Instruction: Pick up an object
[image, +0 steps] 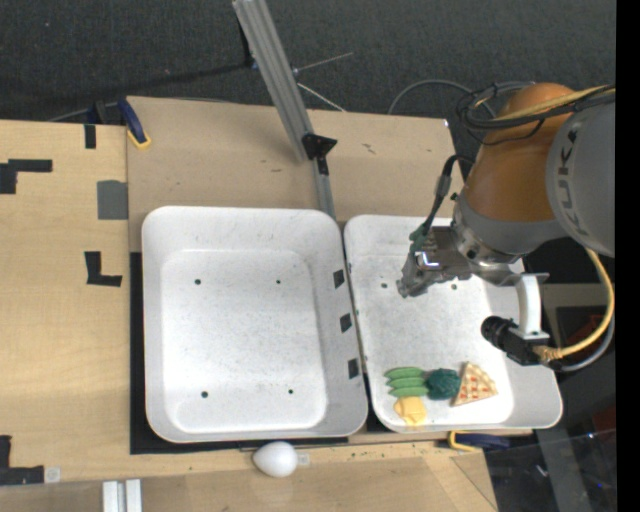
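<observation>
At the bottom edge of the frame, a white egg (275, 459) lies on the bench (60, 300), just outside the left bin's (240, 320) lower rim. Above it, two white bins sit side by side, their inner rims touching near the frame's centre. In the right bin (400, 330), four small things cluster at its lower end: a green pod (405, 379) with its long axis running left to right, a yellow piece (410, 408) just below it and touching, a dark green floret (441, 381) just beside the pod on the right, and a pizza slice (473, 385) on the far right, its tip toward the upper part of the frame and its long axis near vertical. All four are close together, so each crowds its neighbour. Higher in the same bin, the gripper (412, 284) hangs over bare floor in the upper half, well apart from the cluster; nothing shows between its fingers, and whether they are spread or closed I cannot tell. The grey arm (520, 190) with its orange band fills the upper right. Farther up, a metal bar (285, 85) slants from the top edge down to the bins' junction.
</observation>
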